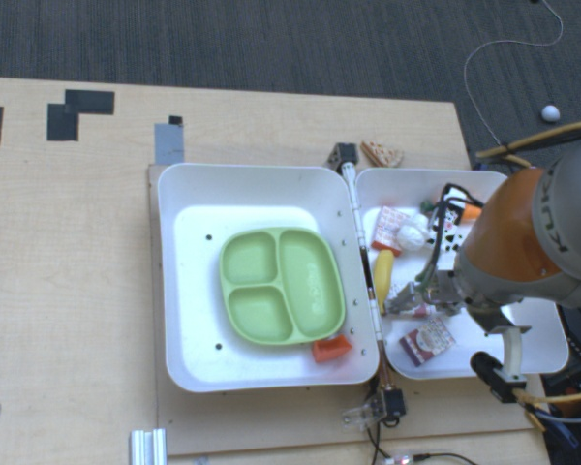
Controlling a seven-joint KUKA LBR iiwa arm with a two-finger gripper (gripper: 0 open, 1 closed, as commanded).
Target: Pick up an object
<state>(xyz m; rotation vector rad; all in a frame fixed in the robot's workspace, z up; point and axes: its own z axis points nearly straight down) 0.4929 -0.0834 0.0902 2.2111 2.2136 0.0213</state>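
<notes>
My gripper is down in the right bin, near its left wall, under the grey arm with the orange band. A yellow, banana-like item lies just left of the gripper. A red and white packet lies just below it, and another red and white packet sits toward the back of the bin. The view does not show whether anything is in the gripper's grasp.
The left bin holds a green divided plate with a small orange-red block at its lower right corner. A brownish item lies on the bench behind the bins. Cables trail along the front edge.
</notes>
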